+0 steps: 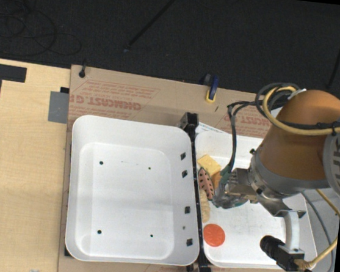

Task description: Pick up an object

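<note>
In the camera view, the grey arm with the orange band (298, 142) reaches in from the right and leans down over the right shallow white bin (250, 231). The two-finger gripper (227, 193) is low inside this bin, near its left wall. The wrist body and cables crowd over it, so I cannot tell whether it is released or clenched, and nothing can be seen held in it.

The candidate objects all lie in the right bin, along its left side:
- A pale yellow foam-like block (209, 165) sits at the far end of the cluster.
- A brown ribbed piece (204, 183) lies just left of the gripper, close enough that they may be touching, though this is not clear.
- A small tan piece (205, 212) rests against the wall, nearer the camera.
- A flat orange-red round disc (214, 235) lies nearest, apart from the gripper.

The left shallow white bin (126, 188) lies alongside, beyond the shared black divider.

I judge the task to be at the grasping stage. The descent into the cluster looks done, probably aimed at the brown ribbed piece or the yellow block. A confirmed grip and the lift clear of the bin floor remain.
</note>
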Tool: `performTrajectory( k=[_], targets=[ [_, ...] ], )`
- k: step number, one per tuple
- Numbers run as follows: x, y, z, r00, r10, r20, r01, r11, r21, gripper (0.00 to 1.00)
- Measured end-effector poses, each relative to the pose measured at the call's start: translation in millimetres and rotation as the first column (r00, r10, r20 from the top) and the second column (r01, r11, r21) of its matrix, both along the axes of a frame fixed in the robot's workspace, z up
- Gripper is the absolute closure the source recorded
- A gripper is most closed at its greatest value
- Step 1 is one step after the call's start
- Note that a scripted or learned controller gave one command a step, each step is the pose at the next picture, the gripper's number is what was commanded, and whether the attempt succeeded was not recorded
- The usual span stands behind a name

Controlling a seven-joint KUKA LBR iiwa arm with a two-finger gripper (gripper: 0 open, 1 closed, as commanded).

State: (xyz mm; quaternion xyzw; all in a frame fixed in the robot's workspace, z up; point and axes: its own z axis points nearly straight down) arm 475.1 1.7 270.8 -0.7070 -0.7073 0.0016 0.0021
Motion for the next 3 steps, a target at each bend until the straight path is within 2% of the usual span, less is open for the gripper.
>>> performTrajectory(
  k=[1, 2, 3],
  targets=[
    [-0.5, -42.5, -60.7, 1.000, -0.003, -0.002, 0.003, 1.000, 0.000, 1.00],
    [73.8, -17.1, 21.3, 1.000, 0.003, 0.011, -0.003, 1.000, -0.002, 1.00],
    [68.7, 50.8, 97.0, 1.000, 0.003, 0.006, -0.003, 1.000, -0.001, 1.00]
  ],
)
